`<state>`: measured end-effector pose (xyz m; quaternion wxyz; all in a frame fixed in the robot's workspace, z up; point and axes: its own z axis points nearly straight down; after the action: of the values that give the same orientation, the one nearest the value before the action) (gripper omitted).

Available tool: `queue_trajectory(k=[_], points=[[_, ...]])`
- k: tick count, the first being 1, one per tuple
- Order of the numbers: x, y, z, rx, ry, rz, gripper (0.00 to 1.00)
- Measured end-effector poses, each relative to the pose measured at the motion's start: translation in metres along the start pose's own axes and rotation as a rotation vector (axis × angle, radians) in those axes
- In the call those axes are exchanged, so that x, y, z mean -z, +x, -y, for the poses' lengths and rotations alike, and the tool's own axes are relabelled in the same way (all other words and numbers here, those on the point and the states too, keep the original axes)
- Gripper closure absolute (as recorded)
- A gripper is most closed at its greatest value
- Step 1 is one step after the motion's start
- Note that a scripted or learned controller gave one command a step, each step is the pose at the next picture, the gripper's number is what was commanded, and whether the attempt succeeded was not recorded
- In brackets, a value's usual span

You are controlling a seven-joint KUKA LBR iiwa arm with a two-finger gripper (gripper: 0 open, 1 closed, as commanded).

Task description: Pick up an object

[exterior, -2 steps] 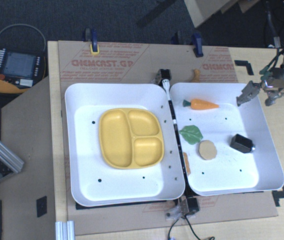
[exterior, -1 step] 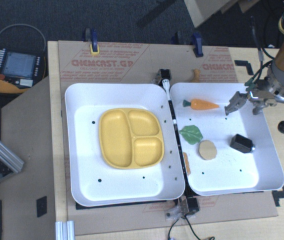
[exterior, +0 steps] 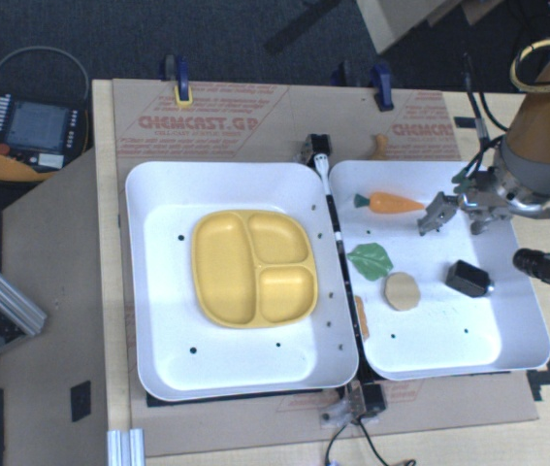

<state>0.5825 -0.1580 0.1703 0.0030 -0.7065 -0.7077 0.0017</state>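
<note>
On my far left, the left bin (exterior: 158, 260) holds only a yellow divided plate (exterior: 253, 267). In the right bin (exterior: 507, 348) lie a green leaf (exterior: 370, 260), a round tan disc (exterior: 402, 291), an orange carrot (exterior: 394, 203) near the back wall, and a small black block (exterior: 469, 279). My jaws (exterior: 459, 212) hang apart and bare, just right of the carrot and above the black block. I judge I am in the approach, nothing gripped yet. Next I need to settle on one target, probably the carrot or the block, centre over it, drop, and close.
</note>
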Motion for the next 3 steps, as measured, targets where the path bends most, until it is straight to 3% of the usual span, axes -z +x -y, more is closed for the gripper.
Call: queue_trajectory(k=[1, 2, 3], points=[[-0.045, -0.006, 0.001, -0.002, -0.001, 0.001, 0.00], [-0.032, -0.006, 0.000, -0.002, -0.008, 0.003, 1.00], [0.012, -0.002, 0.000, -0.001, -0.012, 0.004, 1.00]])
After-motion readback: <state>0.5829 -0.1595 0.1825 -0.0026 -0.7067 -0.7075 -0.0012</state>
